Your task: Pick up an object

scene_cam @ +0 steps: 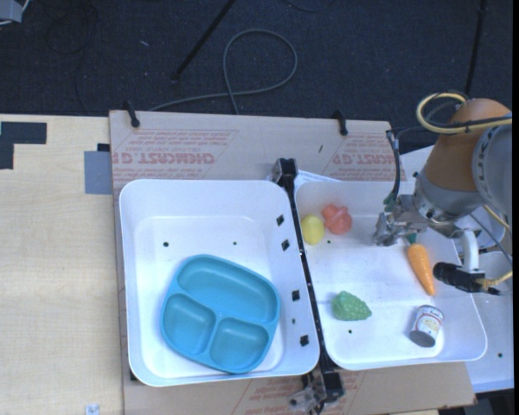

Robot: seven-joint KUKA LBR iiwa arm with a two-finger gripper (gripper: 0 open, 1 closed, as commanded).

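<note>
The right bin (467,353) holds a yellow ball-like toy (312,228) and a pinkish-red toy (336,219) side by side at its far left. A green lumpy toy (351,306) lies near the middle front. An orange carrot (421,267) lies at the right, and a small can (427,325) lies on its side at the front right. My gripper (391,231) hangs low over the bin's far right part, just up and left of the carrot's top end. It is well right of the pinkish-red toy, and nothing shows in its grasp.
The left bin (143,223) holds a blue divided plate (221,312). A black divider (296,258) runs between the bins. The grey arm with its orange band (467,158) leans in from the right, with cables looping above it.
</note>
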